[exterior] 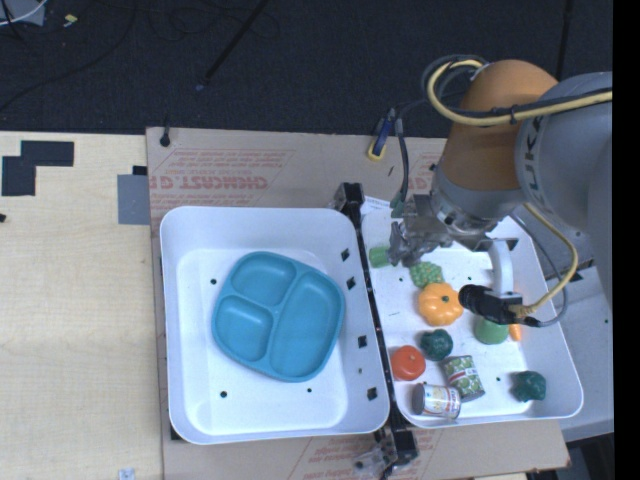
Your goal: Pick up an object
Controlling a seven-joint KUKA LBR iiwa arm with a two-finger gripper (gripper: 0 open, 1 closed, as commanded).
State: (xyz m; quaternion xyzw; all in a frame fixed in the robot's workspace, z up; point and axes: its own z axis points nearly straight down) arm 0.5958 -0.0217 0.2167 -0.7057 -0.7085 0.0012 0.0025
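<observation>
Pumpkin toy, orange, sitting mid right bin, just below and a bit right of the gripper. Green bumpy piece wedged between the 2. Can't tell gripper state, too blurry up there. Probably needs a short drop toward lower right of frame to reach it.

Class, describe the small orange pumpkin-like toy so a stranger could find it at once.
Start at the right-hand white bin, the one crowded with small toys. Near its middle, just below a knobbly light-green piece, sits the pumpkin. It alone is yellow-orange with a green stem; the round toy below is red-orange.
</observation>
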